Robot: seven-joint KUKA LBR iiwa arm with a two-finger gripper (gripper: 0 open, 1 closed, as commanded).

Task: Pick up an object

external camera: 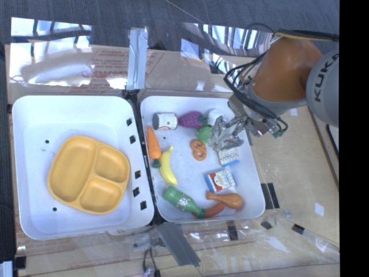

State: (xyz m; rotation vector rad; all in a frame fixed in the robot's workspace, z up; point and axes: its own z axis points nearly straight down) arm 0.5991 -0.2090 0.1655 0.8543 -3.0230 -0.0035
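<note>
Two white bins, one yellow divided tray, one banana, one carrot, one green bottle

Single fixed camera, mounted above the worktop and looking down at a slant. Both white bins lie fully in frame, left bin and right bin side by side; the arm enters from the right edge.
</note>
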